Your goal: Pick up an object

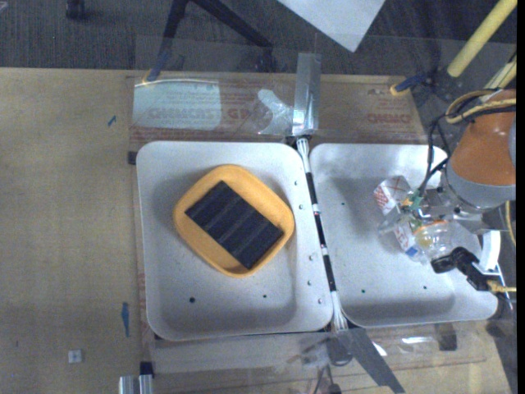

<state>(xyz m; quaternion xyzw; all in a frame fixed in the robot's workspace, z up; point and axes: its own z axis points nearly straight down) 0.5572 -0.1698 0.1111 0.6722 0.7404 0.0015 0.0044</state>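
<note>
- The gripper [426, 220] sits low over the right bin [369, 302], right on a small cluster of crumpled clear and red-and-white packets [402, 216]. Whether it is apart or closed cannot be told, as its tip blends into the packets.
- The arm [486, 158], grey with an orange band, enters from the right above that bin's right rim.
- The left bin [164, 302] holds a yellow-orange tray with a dark ribbed insert [234, 220], lying at a slant near the bin's middle.
- Both bins rest touching side by side on a tan wooden bench [57, 220].
- Behind the bench, a dark office-chair base [172, 6] stands on the floor, and a white sheet [328, 2] lies beside it.
</note>
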